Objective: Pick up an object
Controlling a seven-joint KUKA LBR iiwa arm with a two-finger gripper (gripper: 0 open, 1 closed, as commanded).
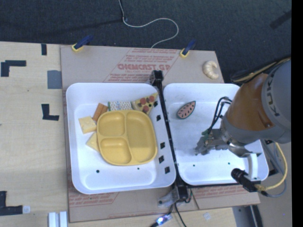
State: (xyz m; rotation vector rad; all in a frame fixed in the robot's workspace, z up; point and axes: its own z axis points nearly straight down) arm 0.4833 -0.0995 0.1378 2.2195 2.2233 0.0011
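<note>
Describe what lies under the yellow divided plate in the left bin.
Poking out from under the yellow plate: pale cracker-like squares, a brown piece and a pizza-like slice. Their covered parts, and anything fully beneath, stay hidden.

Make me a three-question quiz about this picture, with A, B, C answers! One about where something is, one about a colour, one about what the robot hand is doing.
1. Where is the watermelon slice toy?
A. Left bin
B. Right bin
C. On the cardboard

2. What colour is the divided plate?
A. Yellow
B. Blue
C. Red

3. Where is the gripper?
A. Over the plate
B. Outside both bins
C. Low in the right bin

Answers:
1 B: it lies near that bin's top left.
2 A: plainly yellow, in the left bin.
3 C: it is over the bin's white floor, apart from the slice.
</note>
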